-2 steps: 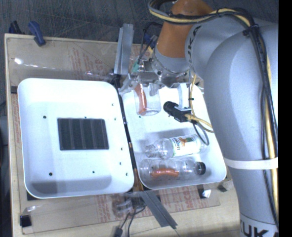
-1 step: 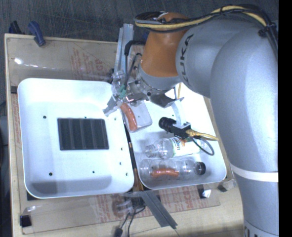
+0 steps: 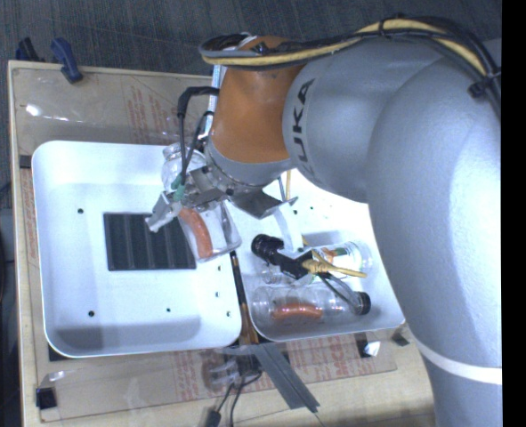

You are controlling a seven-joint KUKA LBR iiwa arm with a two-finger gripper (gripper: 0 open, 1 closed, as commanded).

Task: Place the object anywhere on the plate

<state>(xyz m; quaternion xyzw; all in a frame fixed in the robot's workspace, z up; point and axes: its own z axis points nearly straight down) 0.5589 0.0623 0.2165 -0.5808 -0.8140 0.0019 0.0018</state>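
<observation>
The orange object (image 3: pixel 198 232), seemingly pinched in the claw (image 3: pixel 191 216), should be lowered gently onto the dark plate (image 3: pixel 147 241) at nine o'clock.

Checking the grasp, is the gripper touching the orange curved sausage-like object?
Touching: camera view shows the orange curved object between the gripper fingers.

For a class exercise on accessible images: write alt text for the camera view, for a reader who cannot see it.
A grey arm with an orange band reaches over two white bins, its gripper holding an orange-red object over the left bin, beside a dark ridged plate. The right bin holds clear bottles and clutter.
</observation>
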